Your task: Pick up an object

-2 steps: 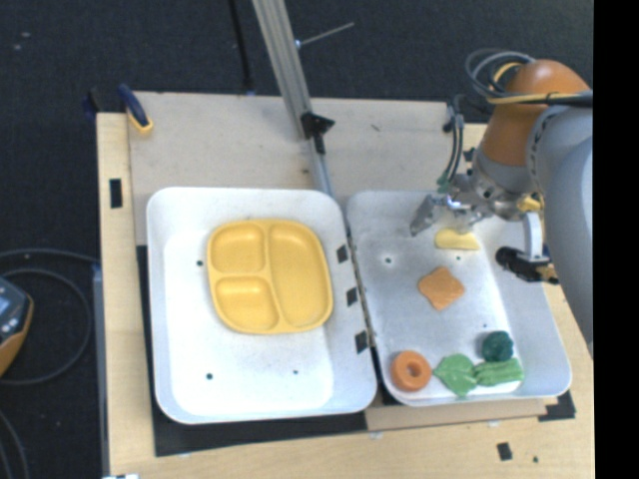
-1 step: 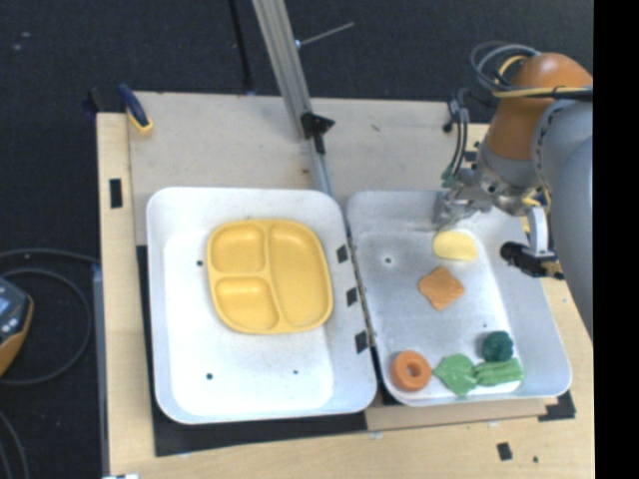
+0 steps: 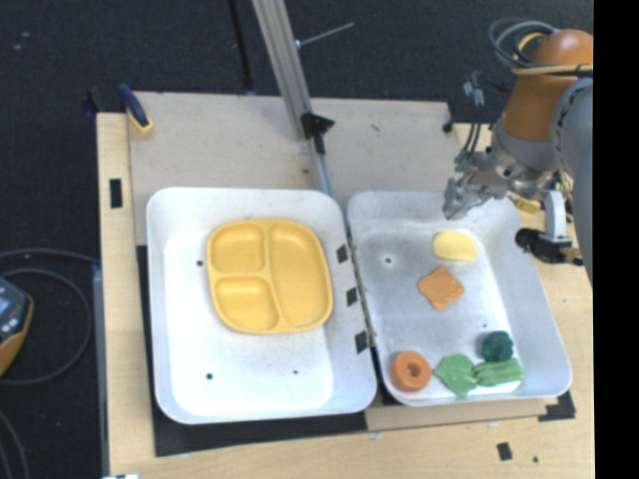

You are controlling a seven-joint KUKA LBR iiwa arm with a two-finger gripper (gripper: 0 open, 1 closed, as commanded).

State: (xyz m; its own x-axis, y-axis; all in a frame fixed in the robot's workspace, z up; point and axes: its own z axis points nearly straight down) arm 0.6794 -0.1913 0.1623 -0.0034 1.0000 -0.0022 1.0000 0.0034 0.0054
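The end effector (image 3: 457, 204) hovers over the right bin's (image 3: 399, 218) far edge; its finger state cannot be told. A pale yellow piece (image 3: 455, 245) lies just below it, apart.

A robotics lab: a plywood bench (image 3: 230, 138) with two white bins (image 3: 180, 387), metal camera pole (image 3: 285, 58), loose cables (image 3: 40, 277)

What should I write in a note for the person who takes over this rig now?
Gripper: above the far edge of the right bin, nothing seen between its fingers.
In the right bin: pale yellow piece, orange piece, orange ring, green pieces, dark green ball.
Left bin: yellow divided plate.
Done: nothing picked up.
Left: grasp and lift one object; the pale yellow piece is nearest.
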